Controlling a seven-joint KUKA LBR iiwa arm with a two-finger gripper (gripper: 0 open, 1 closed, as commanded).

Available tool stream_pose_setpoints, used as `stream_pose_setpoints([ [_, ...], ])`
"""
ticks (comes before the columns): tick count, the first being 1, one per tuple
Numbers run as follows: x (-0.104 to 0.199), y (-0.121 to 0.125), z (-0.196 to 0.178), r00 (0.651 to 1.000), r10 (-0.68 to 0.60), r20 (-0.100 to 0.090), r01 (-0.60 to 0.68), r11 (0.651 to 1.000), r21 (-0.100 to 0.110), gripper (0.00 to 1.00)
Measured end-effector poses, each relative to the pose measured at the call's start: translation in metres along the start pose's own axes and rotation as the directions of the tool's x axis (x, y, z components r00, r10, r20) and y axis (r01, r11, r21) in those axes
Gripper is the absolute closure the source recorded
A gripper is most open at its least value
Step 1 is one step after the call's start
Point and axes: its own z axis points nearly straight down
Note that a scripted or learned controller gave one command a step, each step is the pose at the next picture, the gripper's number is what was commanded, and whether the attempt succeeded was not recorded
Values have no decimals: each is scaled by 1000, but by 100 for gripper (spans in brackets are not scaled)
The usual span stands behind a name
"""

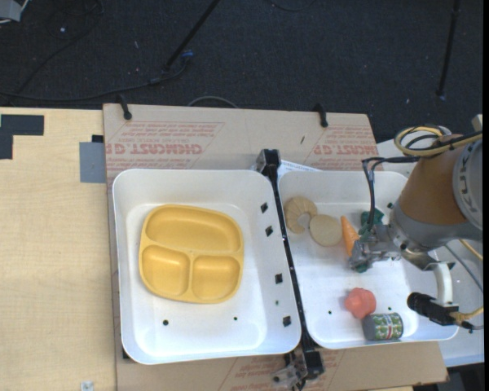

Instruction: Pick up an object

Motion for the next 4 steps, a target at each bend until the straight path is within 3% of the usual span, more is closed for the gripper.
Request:
stream_pose_setpoints([
  [1, -1, -1, -61, 1000, -4, 3, 4, 1000, -11, 100],
  [3, -9, -8, -180, 1000, -5, 5, 5, 1000, -13, 100],
  [4, 44, 7, -180, 1000, -9, 2, 9, 1000, -7, 100],
])
